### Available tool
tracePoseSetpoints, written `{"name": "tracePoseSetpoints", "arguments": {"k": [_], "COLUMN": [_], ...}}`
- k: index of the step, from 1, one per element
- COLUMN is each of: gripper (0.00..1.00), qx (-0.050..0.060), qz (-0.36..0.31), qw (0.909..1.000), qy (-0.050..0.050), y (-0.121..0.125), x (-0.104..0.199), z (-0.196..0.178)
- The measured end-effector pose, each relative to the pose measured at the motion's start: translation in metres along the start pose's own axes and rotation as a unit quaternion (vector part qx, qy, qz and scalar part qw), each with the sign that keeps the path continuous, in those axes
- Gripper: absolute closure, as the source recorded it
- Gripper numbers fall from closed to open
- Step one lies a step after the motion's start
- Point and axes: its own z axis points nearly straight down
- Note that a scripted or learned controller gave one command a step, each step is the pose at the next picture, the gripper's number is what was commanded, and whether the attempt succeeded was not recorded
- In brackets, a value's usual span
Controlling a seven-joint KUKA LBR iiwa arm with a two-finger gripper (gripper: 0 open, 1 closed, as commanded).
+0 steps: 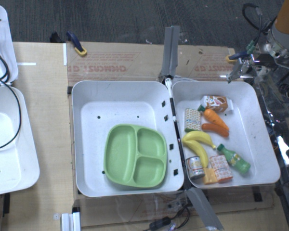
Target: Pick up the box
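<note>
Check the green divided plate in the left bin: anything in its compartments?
Empty. All three compartments of the green plate show bare green. The food items lie in the right bin.

Beside the white right bin (260, 129), the left bin holds a pale green plate (135, 155). In the right bin lie yellow bananas (198, 146), an orange carrot (216, 120), a green bottle (235, 160), a red-and-white box (216, 103) and a speckled green-and-white packet (192, 120).
</note>
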Motion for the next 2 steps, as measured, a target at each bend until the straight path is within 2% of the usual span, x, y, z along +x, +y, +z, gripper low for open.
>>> {"name": "tracePoseSetpoints", "arguments": {"k": [1,2], "gripper": [0.00,0.00], "qx": [-0.001,0.000], "qz": [-0.048,0.130], "qw": [0.9989,0.9914], "qy": [0.000,0.000], "y": [-0.064,-0.151], "x": [0.015,-0.033], "z": [0.192,0.112]}}
